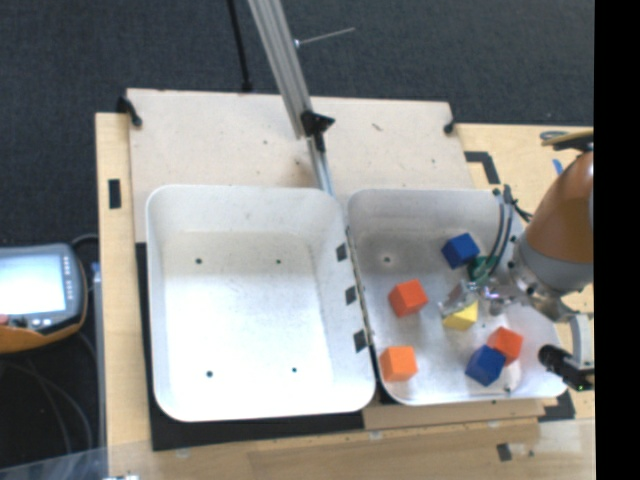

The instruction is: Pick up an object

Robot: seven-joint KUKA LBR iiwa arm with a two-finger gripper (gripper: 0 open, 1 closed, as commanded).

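Item: end effector point(478, 293), finger state we cannot tell, low in the right white plastic bin point(420, 208), small yellow block point(461, 317) just below it, presumably our target.

Left bin point(170, 268): beside the right bin, walls touching.
Right bin point(400, 218): holds six blocks.
Rear block point(460, 249): nearest the far wall.
Middle blocks point(407, 297): one left, one point(461, 317) right under the gripper point(475, 293).
Front blocks point(399, 362): one left, two point(486, 364) touching at right.
Arm point(560, 233): over the right bin's right side.
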